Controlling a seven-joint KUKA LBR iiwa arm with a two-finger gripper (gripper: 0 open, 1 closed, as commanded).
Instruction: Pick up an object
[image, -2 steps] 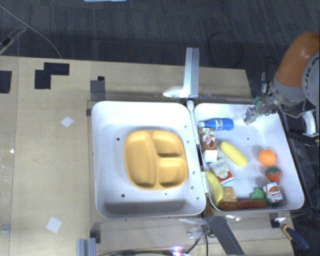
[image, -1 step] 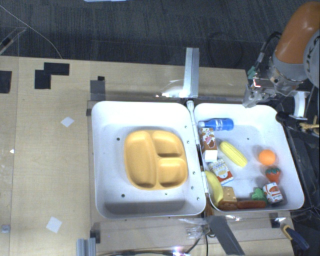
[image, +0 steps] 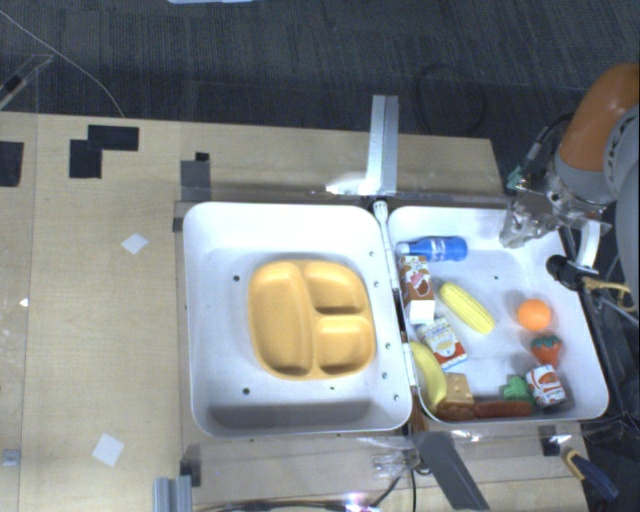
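Note:
The right bin (image: 590, 330) holds several small items. A blue bottle (image: 436, 248) lies at its back left, with a yellow corn cob (image: 467, 306) near the middle. An orange ball (image: 535, 314) and a red strawberry (image: 545, 348) sit toward the right wall. A banana (image: 429, 371) lies at the front left beside a brown block (image: 457, 394). A small red can (image: 547, 386) is at the front right. My gripper (image: 521, 226) hangs over the bin's back right corner, above and apart from the items, with nothing seen in it.
The left bin (image: 210, 300) holds a yellow divided plate (image: 308, 318). A metal post (image: 383, 140) rises behind the wall between the bins. Red-and-white packets (image: 415, 280) lie along the right bin's left wall. The arm's cables (image: 570, 262) hang over the right rim.

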